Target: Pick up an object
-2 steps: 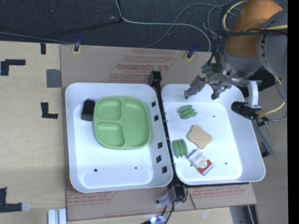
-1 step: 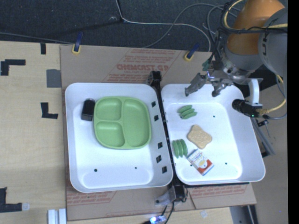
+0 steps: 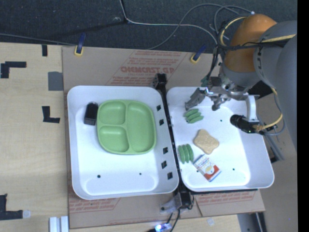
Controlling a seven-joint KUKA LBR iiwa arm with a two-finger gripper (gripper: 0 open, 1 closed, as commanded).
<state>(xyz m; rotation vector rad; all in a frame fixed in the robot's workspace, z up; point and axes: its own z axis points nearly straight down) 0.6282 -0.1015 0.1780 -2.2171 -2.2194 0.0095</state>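
Note:
My gripper [image 3: 205, 100] hangs over the far part of the right bin [image 3: 251, 173], its two fingers spread apart with nothing between them. Just below its left finger lies a green pea pod [image 3: 193, 116]. A tan bread slice [image 3: 206, 141] rests near the bin's middle. A second green pod [image 3: 185, 153] lies by the bin's left wall, and a small red and white packet [image 3: 207, 167] sits in front of the bread.
The left bin [image 3: 82, 178] holds a green divided plate [image 3: 126, 126] and a small black block [image 3: 91, 113] at its left. A black divider [image 3: 166, 129] runs between the bins. Cables loop behind the arm at the top.

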